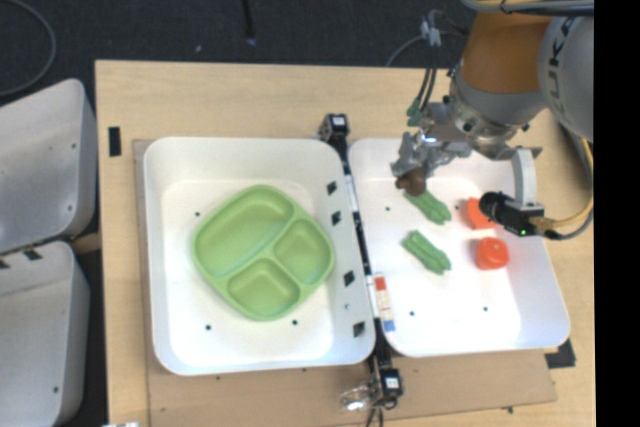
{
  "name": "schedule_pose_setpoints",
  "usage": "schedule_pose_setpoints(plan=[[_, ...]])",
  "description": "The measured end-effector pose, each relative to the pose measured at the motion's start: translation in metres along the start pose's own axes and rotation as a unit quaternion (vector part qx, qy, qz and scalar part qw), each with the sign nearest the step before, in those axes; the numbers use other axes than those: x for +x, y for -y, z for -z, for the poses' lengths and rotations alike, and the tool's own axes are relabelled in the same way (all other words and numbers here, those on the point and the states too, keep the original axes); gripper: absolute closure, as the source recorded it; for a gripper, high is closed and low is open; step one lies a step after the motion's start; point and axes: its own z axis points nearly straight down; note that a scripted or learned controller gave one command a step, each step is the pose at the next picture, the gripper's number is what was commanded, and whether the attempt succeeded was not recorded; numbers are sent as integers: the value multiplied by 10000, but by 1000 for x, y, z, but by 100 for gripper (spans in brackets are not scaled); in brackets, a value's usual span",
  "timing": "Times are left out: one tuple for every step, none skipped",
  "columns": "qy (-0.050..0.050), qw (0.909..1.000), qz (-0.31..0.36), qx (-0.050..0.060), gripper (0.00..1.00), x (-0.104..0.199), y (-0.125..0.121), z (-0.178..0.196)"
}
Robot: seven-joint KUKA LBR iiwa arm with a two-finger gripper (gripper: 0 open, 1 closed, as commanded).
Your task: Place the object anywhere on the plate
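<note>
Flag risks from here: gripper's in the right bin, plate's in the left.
1. The gripper sits near a green piece with another green piece and orange items close by; it could nudge or grab the wrong one.
2. The plate lies across the bin divider; a low carry could clip it.

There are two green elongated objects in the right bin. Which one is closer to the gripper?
The upper green elongated object, just below the gripper. The other green one lies lower in the right white bin.

Glossy green plastic plate (262, 253); smooth white bins (160, 315); wooden bench (120, 105).
</note>
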Motion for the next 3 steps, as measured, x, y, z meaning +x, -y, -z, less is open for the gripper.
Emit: schedule_pose_setpoints(plan=[[-8,10000,9,0,100,50,23,4],[-3,10000,2,9,100,93,50,-14],[-1,10000,-18,-5,0,91,49,-13]])
